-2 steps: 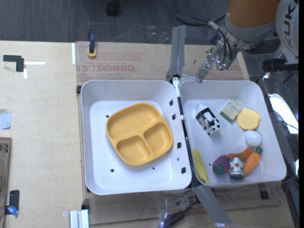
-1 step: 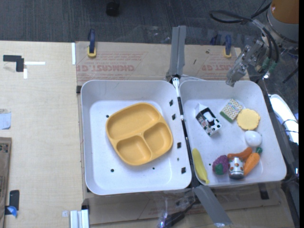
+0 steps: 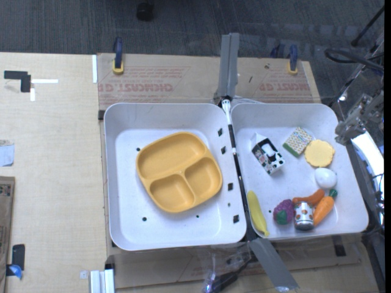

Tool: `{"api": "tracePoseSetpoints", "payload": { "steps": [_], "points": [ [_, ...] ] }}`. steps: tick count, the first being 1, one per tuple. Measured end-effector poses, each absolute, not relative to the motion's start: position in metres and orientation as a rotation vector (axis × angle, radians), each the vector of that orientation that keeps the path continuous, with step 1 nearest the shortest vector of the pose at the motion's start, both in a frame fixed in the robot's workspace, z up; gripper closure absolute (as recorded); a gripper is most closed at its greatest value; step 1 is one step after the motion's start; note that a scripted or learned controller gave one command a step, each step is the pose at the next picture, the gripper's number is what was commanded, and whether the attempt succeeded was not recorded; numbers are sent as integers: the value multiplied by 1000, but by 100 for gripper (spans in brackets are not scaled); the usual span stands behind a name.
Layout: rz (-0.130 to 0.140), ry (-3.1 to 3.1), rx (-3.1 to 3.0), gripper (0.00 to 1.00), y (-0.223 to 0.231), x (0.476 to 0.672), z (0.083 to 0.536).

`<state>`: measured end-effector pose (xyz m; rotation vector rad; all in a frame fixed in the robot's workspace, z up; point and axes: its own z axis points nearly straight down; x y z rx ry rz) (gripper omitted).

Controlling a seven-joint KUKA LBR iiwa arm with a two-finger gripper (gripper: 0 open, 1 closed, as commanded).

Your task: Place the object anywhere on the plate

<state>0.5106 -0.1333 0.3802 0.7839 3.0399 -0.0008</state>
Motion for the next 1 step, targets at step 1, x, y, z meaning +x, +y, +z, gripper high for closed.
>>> {"api": "tracePoseSetpoints", "payload": {
  "steps": [1],
  "points": [
    [-2,3108,441,100,-223,479,340]
  ]
}}
